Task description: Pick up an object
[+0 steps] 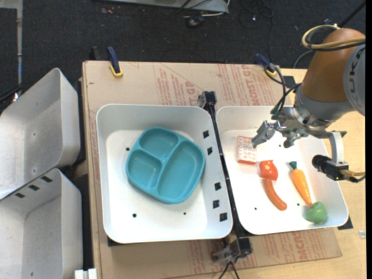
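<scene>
Left bin (110,173): one teal divided plate (165,164). Right bin (337,214): red-and-white packet (246,150), red pepper (268,169), orange chili (275,195), carrot (300,184), green fruit (316,213), all lying loose. Gripper (278,133) hangs over the right bin's far half, just beside the packet; jaws apart, nothing between them. Worktop (157,83): brown board.

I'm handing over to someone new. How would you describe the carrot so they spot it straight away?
Look in the right-hand white bin, the one the arm reaches over, not the bin with the teal plate. Near its right side lies the carrot: a pale orange cone, tip toward a green ball. The red pepper to its left is darker and curved.
</scene>
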### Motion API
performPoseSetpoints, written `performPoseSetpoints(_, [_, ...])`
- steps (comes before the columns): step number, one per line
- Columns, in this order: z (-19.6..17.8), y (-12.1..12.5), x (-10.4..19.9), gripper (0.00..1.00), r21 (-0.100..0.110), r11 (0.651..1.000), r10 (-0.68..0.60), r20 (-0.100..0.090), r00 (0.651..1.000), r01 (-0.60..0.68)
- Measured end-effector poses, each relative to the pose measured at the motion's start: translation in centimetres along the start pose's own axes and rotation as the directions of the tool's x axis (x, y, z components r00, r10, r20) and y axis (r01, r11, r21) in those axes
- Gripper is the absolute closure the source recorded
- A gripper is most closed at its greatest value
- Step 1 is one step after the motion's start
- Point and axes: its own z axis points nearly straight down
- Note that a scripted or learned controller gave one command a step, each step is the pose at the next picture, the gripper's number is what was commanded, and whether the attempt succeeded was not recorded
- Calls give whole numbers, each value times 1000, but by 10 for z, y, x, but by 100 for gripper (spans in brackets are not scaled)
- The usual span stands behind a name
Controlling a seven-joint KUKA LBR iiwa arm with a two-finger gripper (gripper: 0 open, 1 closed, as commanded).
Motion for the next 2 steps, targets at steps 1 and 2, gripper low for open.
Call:
performPoseSetpoints(1, [-8,3,0,0,-14,1000,-2,2,1000,2])
performPoseSetpoints(2, [36,7,-1,0,-11,1000,-1,2,1000,1])
